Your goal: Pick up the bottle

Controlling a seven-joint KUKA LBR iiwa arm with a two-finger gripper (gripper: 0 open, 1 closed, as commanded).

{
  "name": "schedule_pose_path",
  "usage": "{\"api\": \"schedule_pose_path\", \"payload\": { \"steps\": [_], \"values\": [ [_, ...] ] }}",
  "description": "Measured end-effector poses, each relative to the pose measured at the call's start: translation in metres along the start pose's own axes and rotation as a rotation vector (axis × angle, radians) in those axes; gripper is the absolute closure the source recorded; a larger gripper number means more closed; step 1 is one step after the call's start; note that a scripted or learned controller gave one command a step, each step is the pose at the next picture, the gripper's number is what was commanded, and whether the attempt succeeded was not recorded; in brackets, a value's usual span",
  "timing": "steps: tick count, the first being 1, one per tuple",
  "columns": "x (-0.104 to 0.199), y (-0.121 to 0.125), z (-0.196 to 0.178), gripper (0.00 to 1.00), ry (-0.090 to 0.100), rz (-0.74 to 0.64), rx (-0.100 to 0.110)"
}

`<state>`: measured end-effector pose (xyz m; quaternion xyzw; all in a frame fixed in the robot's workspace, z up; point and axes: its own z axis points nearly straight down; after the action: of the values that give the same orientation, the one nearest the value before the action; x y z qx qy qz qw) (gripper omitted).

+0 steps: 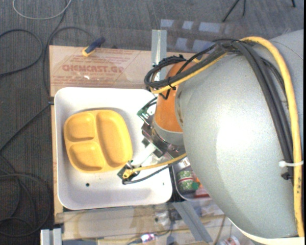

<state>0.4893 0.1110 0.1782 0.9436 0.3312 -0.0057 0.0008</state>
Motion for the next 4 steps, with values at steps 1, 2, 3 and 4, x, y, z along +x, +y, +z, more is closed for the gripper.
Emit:
{"api": "schedule_pose_path", "payload": {
  "steps": [1, 2, 3, 4],
  "values": [
    [-0.020, 0.014, -0.052, 1.00, 0.002, 0.349, -0.003],
    [-0.030, 0.025, -0.002, 1.00, 0.000, 0.318, 0.000],
    [-0.069, 0.075, -0.073, 1.00, 0.002, 0.415, -0.001],
    [-0.108, 0.123, -0.082, 1.00, 0.002, 0.402, 0.000]
  ]
}}
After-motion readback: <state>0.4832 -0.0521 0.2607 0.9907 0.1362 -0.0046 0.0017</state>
